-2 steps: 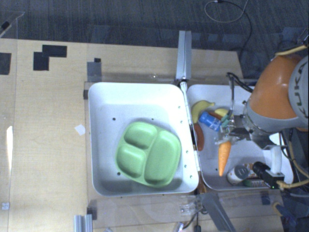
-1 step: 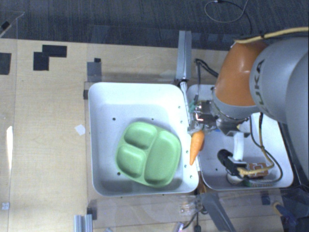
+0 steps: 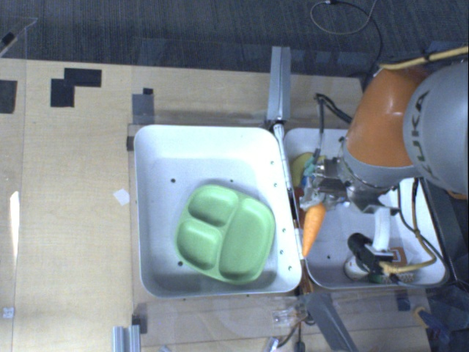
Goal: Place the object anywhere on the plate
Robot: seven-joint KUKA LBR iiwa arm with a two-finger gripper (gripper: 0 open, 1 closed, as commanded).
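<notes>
Item 1, gripper [image 3: 316, 184]: hanging over the right bin [image 3: 333, 273], close to that bin's inner wall. The grey wrist and orange band are covering most of it from above; whether it is spread or closed cannot be told.

Item 2, carrot [image 3: 312, 229]: lying in the right bin just on the near side of the gripper, leaf end pointing up toward it and tip pointing toward the bin's near edge. Whether the gripper is touching it cannot be told.

Item 3, yellow-green thing [image 3: 300, 169]: sitting just beside the gripper on its far side, partly hidden by it.

Item 4, plate [image 3: 226, 232]: green and divided, resting in the left bin [image 3: 157, 196], well apart from the gripper toward the view's left.

Item 5, obstruction: the two bins' adjoining walls [image 3: 287, 196] are standing between gripper and plate.
</notes>
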